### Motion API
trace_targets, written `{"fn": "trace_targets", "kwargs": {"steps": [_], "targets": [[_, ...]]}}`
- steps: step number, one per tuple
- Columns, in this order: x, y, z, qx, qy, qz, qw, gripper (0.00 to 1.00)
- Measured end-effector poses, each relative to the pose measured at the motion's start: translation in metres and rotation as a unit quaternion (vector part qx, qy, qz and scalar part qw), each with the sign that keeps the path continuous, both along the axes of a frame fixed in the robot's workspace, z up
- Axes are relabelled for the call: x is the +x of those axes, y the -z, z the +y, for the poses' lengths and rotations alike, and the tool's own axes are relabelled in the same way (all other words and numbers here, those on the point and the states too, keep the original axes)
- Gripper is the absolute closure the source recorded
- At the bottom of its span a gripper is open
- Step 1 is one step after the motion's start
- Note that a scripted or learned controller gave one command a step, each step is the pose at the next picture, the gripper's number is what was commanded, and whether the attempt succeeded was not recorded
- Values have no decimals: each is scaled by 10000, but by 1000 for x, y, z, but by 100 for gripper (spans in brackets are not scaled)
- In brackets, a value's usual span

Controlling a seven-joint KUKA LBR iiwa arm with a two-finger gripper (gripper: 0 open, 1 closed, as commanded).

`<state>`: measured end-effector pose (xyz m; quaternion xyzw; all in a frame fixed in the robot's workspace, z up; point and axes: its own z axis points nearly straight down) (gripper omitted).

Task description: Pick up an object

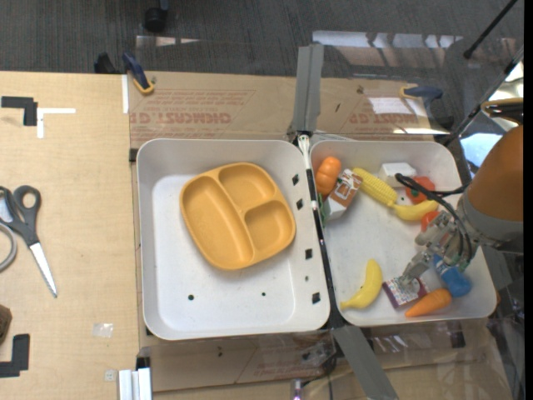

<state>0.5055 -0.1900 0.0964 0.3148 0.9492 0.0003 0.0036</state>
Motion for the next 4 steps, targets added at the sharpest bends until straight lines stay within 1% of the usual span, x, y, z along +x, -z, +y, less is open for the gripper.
{"fn": "trace_targets", "kwargs": {"steps": [1, 2, 3, 4], "targets": [[50, -18, 45, 7, 1406, 21, 9901, 0], [-28, 5, 18, 14, 2036, 31, 9790, 0], [-26, -5, 18, 12, 2015, 10, 9795, 100], [-27, -155, 44, 10, 3373, 24, 9414, 100]]}}
